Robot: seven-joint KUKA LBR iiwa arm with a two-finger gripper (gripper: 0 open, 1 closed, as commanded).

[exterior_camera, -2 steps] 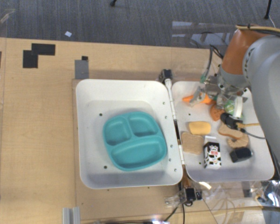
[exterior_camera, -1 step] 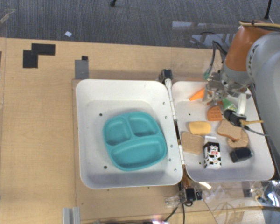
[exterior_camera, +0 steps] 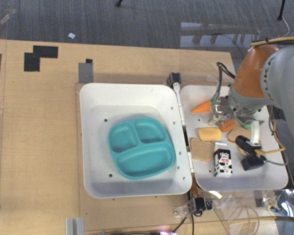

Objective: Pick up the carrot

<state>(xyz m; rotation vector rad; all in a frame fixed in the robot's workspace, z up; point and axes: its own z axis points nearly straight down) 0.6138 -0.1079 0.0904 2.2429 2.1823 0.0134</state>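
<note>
The carrot point(exterior_camera: 202, 107) is a small orange cone lying in the right bin point(exterior_camera: 264, 180), near its far left corner, with its tip pointing left. My gripper point(exterior_camera: 217, 113) hangs low over the bin just right of the carrot's thick end, which it touches or nearly touches. The wrist hides the part of the carrot closest to the gripper, so contact is unclear. Above the gripper, the orange band of the arm point(exterior_camera: 250, 75) reaches in from the right.
The right bin also holds a yellow block point(exterior_camera: 208, 133), a tan bread slice point(exterior_camera: 202, 150), a small cow-patterned carton point(exterior_camera: 223, 162) and an orange-brown piece point(exterior_camera: 229, 126) just under the gripper. In the left bin point(exterior_camera: 95, 106) lies a teal divided plate point(exterior_camera: 141, 147).
</note>
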